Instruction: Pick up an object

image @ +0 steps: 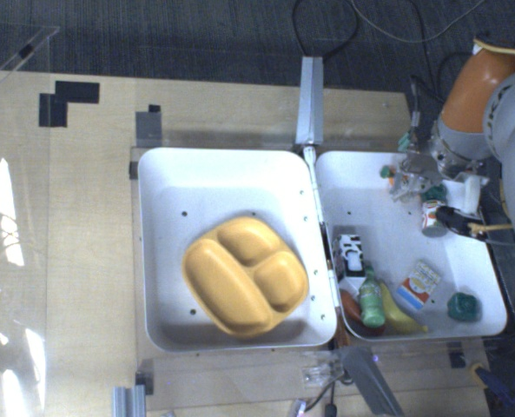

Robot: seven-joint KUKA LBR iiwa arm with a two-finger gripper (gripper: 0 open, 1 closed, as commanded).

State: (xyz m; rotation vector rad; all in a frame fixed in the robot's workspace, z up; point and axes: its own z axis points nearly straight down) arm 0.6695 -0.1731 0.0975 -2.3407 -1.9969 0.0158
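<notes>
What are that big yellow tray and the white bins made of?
The yellow tray looks like moulded plastic: rounded compartments, smooth, with a soft sheen. The two white bins also look like plastic, matte to slightly glossy, with rounded corners and thin rims; painted metal can't be ruled out from this view.

We see our arm (500, 102) reaching in from the right, its grey body bent so that the orange band (474, 94) sits just above and to the right of the wrist. The wrist points down and leftward. Our gripper (411, 181) hangs at the end of it, below and left of the band, its small metal parts and cabling crowded together, too fine for us to read.
</notes>
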